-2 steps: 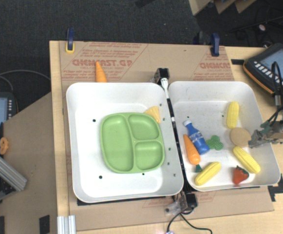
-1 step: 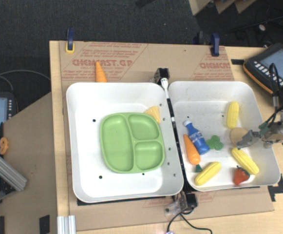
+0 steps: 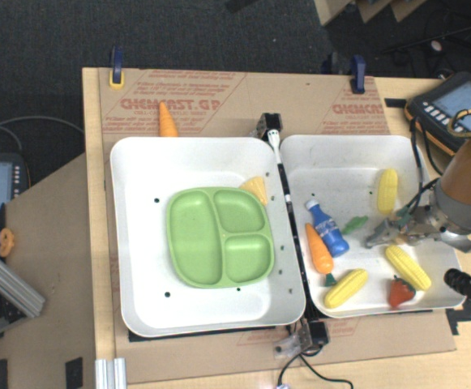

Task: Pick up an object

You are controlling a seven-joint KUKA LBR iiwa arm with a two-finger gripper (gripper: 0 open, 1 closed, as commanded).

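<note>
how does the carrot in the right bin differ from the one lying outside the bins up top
The carrot in the right bin lies inside the white bin, next to the blue bottle, near the bin's left wall. The carrot outside rests on the cardboard behind the left bin. The first shows a green tip at its lower end; the second shows none that I can see. Both are orange, tapered and roughly lengthwise up the view.

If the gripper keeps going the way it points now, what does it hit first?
The gripper points toward the view's left. First in line looks like the small green piece, then the blue bottle. Its height above the bin is unclear, so it might pass over.
</note>
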